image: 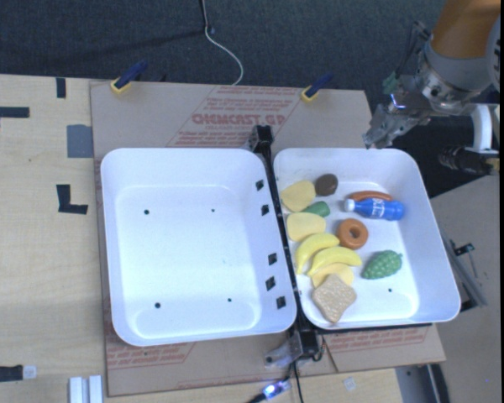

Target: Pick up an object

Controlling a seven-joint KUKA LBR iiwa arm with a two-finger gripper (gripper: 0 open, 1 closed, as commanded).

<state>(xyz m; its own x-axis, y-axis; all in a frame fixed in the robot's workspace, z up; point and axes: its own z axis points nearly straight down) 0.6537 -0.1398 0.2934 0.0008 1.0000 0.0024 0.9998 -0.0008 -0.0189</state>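
Currently, entry for one moment, task to pick up an object:

Gripper (378, 137): hangs over the far rim of the right bin (428, 191), near its far right corner; grasps nothing visible between its tips; whether clenched or released cannot be told at this size.

Arm (462, 32): grey with orange band, enters from the upper right.

Nearest candidate: blue bottle (378, 209), lying on its side in the right bin, long axis running left to right, just beside an orange sausage-like piece (371, 196).

Key relation: the bottle lies toward the camera from the gripper, almost straight in from the rim; the gripper is above and apart from it.

Other contents, right bin: brown round piece (326, 183), doughnut (352, 233), green grape cluster (382, 264), bananas (323, 254), cracker (333, 297), yellow pieces (299, 196).

Left bin (118, 225): well apart from the gripper.

Judgement: a short reach inward and down, jaws across the bottle's short axis.
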